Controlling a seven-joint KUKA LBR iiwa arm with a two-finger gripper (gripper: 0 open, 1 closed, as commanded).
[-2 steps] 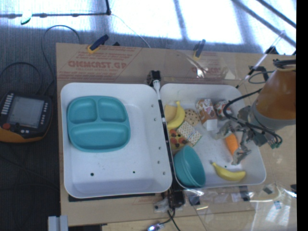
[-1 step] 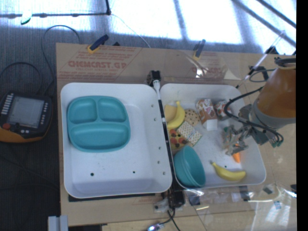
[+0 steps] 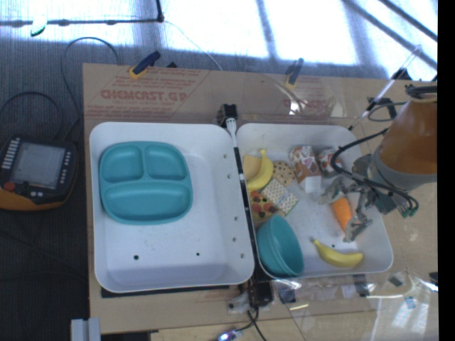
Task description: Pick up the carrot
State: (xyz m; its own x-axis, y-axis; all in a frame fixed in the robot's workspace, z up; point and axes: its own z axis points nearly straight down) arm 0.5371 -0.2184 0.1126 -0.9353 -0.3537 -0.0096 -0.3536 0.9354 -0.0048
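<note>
Carrot (image 3: 343, 212), short and orange, lies tilted on the floor of the right bin (image 3: 384, 251), toward that bin's right side; the gripper (image 3: 353, 216) sits right over it, with one metal finger (image 3: 361, 224) angled down just right of the carrot and other metal parts just left of it near its top end; whether the fingers are spread or pressed together cannot be told from this slant, nor whether they touch the carrot. The grey arm with its orange band (image 3: 416, 139) comes in from the right edge above the bin, with black cables looping off the wrist.

Below the carrot, near the bin's lower right corner, rests a yellow banana (image 3: 338, 255), apart from the carrot; a second banana (image 3: 260, 172) curves at the bin's upper left, beside the wall between the bins; a teal bowl (image 3: 279, 246) sits tilted in the lower left of the same bin; between the bowl and the upper banana lie patterned packets (image 3: 276, 194); a red and white box (image 3: 304, 163) lies near the bin's top centre.

The left bin (image 3: 170, 261) holds a teal divided tray (image 3: 145, 181) in its upper left part; a handheld control pendant (image 3: 35, 170) rests on the dark floor left of the bench.
</note>
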